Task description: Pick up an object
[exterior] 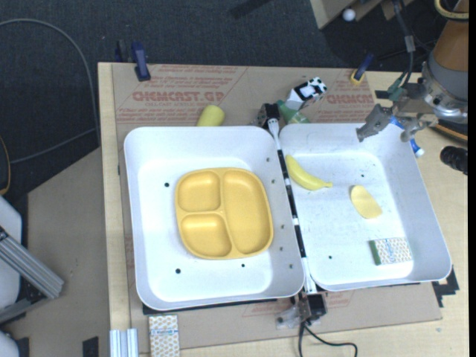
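Banana [307,175] is lying at the left side of the right bin [424,199], close to the divider, while a pale yellow slice-shaped piece [365,201] is sitting near the bin's middle and a small patterned sponge [391,251] is resting toward the near corner. From the camera view, the gripper [393,120] is hanging over the bin's far edge, well apart from all three, holding nothing; whether its jaws are parted cannot be told at this angle. The yellow divided plate [222,213] is occupying the left bin [149,274]. A clean pick probably calls for centring above one item, squaring the jaws across its narrow width, then descending straight.
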{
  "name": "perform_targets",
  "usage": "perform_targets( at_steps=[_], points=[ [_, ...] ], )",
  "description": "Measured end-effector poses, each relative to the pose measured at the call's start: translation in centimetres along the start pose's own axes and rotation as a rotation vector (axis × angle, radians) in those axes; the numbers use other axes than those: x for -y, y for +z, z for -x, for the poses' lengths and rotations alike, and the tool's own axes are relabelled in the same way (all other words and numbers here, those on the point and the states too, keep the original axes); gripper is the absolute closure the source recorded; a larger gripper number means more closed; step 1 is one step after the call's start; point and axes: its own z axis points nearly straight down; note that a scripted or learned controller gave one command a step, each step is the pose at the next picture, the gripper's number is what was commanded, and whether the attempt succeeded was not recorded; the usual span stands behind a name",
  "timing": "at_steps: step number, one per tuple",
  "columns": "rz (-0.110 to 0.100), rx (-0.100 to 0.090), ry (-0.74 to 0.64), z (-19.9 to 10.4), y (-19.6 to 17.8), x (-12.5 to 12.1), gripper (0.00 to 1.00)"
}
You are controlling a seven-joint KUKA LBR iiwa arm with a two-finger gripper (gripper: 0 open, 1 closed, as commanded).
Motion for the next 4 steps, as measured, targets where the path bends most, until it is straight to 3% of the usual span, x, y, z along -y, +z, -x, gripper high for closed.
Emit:
perform_targets(
  at_steps=[1, 2, 3, 4],
  points=[
    [0.001, 0.001, 0.001, 3.8, 6.5, 5.0, 0.0],
    [-0.002, -0.001, 0.001, 3.1, 17.0, 4.1, 0.0],
    [0.003, 0.0, 0.001, 3.1, 15.9, 4.0, 1.0],
    [-0.001, -0.001, 0.001, 3.1, 14.1, 8.0, 1.0]
  ],
)
